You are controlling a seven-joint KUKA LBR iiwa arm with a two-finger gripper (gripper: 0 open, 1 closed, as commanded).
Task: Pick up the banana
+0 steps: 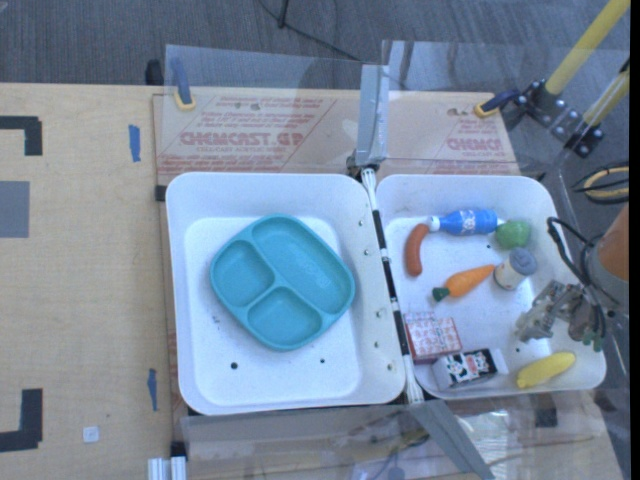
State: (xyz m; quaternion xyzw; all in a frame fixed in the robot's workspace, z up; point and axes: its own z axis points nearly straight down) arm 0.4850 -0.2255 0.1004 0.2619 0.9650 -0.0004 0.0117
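Banana [546, 370] lies in right bin [480, 190], below gripper [540, 320].

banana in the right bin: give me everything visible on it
The banana is a small yellow toy, smooth and plastic-looking, slightly curved and whole. It lies flat on the floor of the right bin, in the near right corner, its long axis tilted a little with the right end farther from the camera. The tool hovers just beyond it, apparently apart. A black and white box lies to its left, not touching.

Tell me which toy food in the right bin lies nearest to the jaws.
The yellow banana, at the bin's near right corner, just below the gripper; the carrot and sausage lie farther left.
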